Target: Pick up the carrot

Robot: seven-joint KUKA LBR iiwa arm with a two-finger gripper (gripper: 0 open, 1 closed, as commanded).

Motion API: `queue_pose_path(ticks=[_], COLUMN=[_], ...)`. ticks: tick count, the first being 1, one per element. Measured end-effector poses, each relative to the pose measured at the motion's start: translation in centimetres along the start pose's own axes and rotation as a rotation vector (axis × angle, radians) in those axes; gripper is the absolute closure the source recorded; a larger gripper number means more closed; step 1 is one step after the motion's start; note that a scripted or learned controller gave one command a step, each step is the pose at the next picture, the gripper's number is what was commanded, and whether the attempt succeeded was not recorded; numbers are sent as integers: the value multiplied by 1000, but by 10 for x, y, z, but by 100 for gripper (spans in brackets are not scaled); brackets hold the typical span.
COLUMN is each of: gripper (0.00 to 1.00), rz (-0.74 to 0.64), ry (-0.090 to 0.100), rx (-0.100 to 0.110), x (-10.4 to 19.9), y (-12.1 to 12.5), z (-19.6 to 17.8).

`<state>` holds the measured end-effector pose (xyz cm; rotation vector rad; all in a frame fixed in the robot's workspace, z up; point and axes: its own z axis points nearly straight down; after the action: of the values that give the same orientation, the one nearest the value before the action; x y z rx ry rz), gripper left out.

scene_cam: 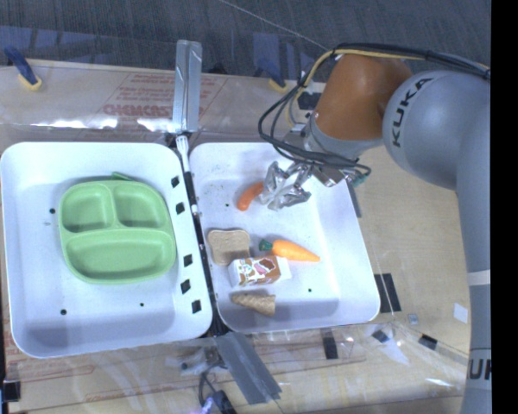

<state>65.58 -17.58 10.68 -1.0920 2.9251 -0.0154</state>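
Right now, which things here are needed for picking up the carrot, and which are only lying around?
Needed: carrot, gripper, right bin.

Only lying around: orange sausage-like piece, bread slice, snack packet, cone, green plate, left bin.

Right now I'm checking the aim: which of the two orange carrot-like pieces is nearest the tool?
The small orange piece at the right bin's upper middle, right beside the tool. The longer carrot with the green top lies lower, apart.

Left bin (17,231) has the tray (116,231) in it; right bin (354,266) holds the carrot (292,250), with bread (228,245) to its left.
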Motion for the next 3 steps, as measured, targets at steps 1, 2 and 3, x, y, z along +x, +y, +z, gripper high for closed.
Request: queue_pose_path(ticks=[1,2,3], gripper=[100,100,100], rz=[-3,-5,-7], ry=[-8,-16,-24], rx=[8,16,25], x=[-2,-4,-7], y=[-1,-2,-3], z=[-12,-23,-35])
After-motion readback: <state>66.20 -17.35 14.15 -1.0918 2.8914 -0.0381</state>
